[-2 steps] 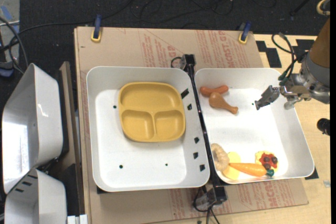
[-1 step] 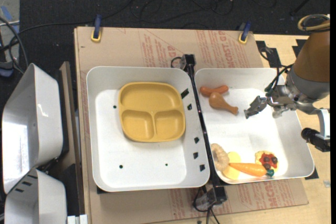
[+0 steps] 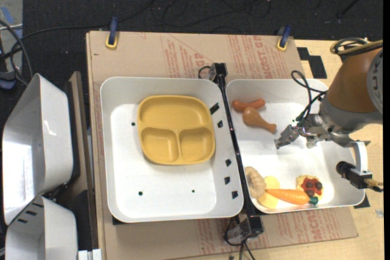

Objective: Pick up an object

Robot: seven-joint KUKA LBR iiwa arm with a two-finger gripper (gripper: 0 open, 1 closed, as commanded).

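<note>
A flat bench (image 3: 183, 52) of pale brown board with faded red printing is seen from above, held at its far edge by two blue-and-yellow clamps (image 3: 111, 33). Two shallow white bins with rounded corners and smooth, slightly glossy walls are set on it side by side, touching along a dark divider strip.

The left bin (image 3: 116, 149) carries a mustard-yellow plate (image 3: 177, 129), a rounded rectangle of matte plastic moulded into three compartments, placed toward the bin's far half.

The right bin (image 3: 286, 85) is entered from the right by the arm (image 3: 359, 91), a bulky rounded body with an orange band over grey metal. Its gripper (image 3: 286, 140), a small dark metallic piece, is seen low over bare white floor near the bin's centre; whether its fingers are parted or closed cannot be told, and nothing can be made out between them.

The objects to be picked are all found in the right bin. A tan drumstick (image 3: 259, 120), bulbous at one end and tapered at the other, lies toward the far left, just beside a smooth orange-red sausage (image 3: 248, 105). Along the near edge, a slim orange carrot (image 3: 287, 195) is laid beside a lumpy beige piece (image 3: 255, 182), a yellow piece (image 3: 272, 182) and a small pizza slice (image 3: 309, 185) with red dots.
</note>
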